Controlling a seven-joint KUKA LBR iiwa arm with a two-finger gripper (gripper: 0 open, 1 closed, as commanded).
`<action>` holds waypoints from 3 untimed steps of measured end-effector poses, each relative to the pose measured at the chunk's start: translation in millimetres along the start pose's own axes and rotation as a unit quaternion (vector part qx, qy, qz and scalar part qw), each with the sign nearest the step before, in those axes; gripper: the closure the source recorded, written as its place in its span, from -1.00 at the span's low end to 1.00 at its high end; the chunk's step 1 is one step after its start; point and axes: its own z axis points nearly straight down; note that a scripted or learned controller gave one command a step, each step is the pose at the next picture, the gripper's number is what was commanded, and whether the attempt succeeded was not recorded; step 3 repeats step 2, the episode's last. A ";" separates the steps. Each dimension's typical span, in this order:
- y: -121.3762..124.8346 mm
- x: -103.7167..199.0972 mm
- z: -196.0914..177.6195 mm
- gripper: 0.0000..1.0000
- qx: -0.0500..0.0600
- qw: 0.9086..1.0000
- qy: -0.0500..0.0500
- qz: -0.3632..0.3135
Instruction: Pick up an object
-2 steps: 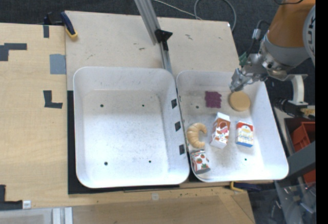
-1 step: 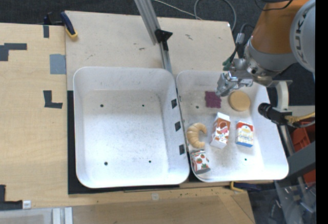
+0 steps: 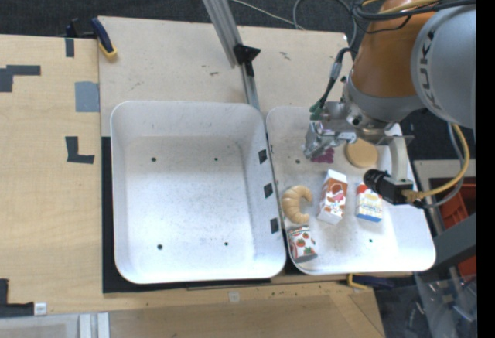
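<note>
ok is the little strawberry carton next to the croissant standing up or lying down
Lying down. The strawberry carton rests flat on the right bin's floor, its printed face up, beside the croissant.

We cannot make out how the gripper (image 3: pixel 319 145) stands, right of centre; it is blurred. A purple thing (image 3: pixel 326 152) beneath it is mostly hidden. The arm (image 3: pixel 418 50) is cut off at the upper right edge, and covers part of the tan disc (image 3: pixel 362 154).
</note>
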 end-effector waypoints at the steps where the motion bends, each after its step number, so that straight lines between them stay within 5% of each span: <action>1: -18.7 59.6 9.7 1.00 0.000 1.000 0.000 -0.001; 2: -31.9 120.8 6.1 1.00 0.000 1.000 0.001 -0.002; 3: -31.9 120.8 6.1 1.00 0.000 1.000 0.001 -0.002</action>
